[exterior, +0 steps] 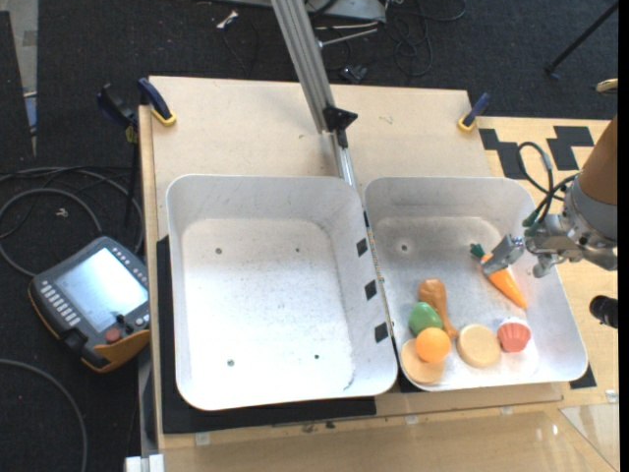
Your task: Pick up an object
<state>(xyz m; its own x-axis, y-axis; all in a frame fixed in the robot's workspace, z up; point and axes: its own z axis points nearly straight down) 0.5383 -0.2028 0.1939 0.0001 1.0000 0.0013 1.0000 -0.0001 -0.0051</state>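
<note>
R bin (pixel 550 254): carrot (pixel 508 285) by right wall, touching my tool (pixel 509 252); tool grip state can't tell. Front: green ball (pixel 424 316), orange ball (pixel 432 344), disc (pixel 480 345), cupcake (pixel 514 336).

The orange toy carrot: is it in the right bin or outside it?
In: the orange toy carrot lies on the floor of the right bin, inside its walls.
</note>
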